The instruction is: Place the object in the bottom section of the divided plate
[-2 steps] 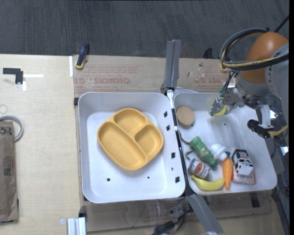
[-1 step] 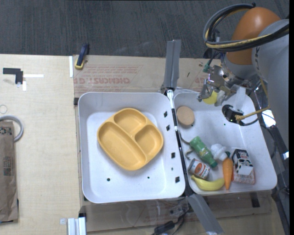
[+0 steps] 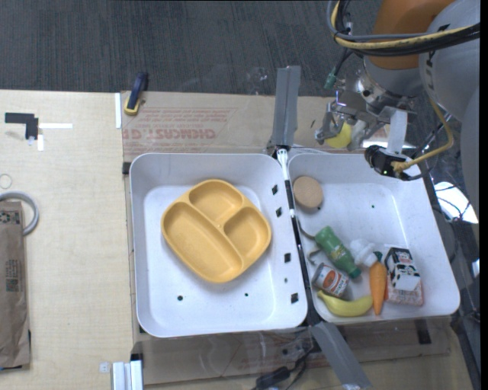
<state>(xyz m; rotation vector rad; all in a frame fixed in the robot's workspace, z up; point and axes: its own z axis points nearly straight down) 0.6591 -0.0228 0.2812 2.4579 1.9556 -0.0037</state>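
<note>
The end effector (image 3: 341,131) hangs above the far rim of the right bin (image 3: 427,221), near the top right of the view, with a small yellow object (image 3: 340,135) clamped between its fingers. What that object is cannot be made out. The grey arm with its orange band (image 3: 404,17) rises behind it, trailing yellow and black cables.

Below it, the right bin holds six loose things — one round tan piece (image 3: 308,193) near the far left corner, one green bottle (image 3: 336,250) lying on its side, one small can (image 3: 330,279), one banana (image 3: 345,305) along the near edge, one carrot (image 3: 377,283) just beside it, and one small carton (image 3: 403,277) with a cow print against the right side.

The left bin (image 3: 145,251) carries one thing: a yellow divided plate (image 3: 216,228) with three sections, two small ones on the far side and one large section toward the near side. All three sections are bare.

The two bins touch along a shared middle edge on the worktop (image 3: 61,221). On the brown cardboard (image 3: 198,126) behind the left bin lies one blue-and-yellow tool (image 3: 136,93). At the left edge of the worktop sits one brown paper bag (image 3: 13,282).
</note>
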